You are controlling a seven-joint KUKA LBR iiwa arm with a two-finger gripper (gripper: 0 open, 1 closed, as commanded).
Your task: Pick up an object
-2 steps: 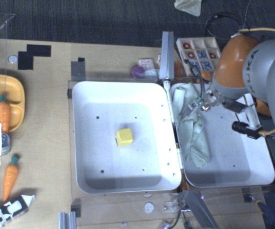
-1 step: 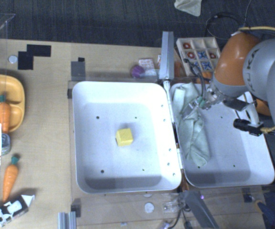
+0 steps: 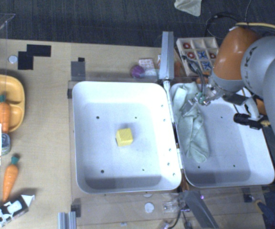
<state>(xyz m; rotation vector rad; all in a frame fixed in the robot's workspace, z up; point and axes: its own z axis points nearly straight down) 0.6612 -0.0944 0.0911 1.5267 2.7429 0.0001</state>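
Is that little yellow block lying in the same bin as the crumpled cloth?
No. The yellow block lies alone in the left bin, while the cloth lies in the right bin.

No text, label or number is legible; the patterned box [image 3: 197, 53] shows only blurred red and blue marks

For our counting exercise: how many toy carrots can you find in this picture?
2. One toy carrot lies on the yellow divided plate at the far left. The other toy carrot lies on the bench below it. More could be hidden beyond the left edge.
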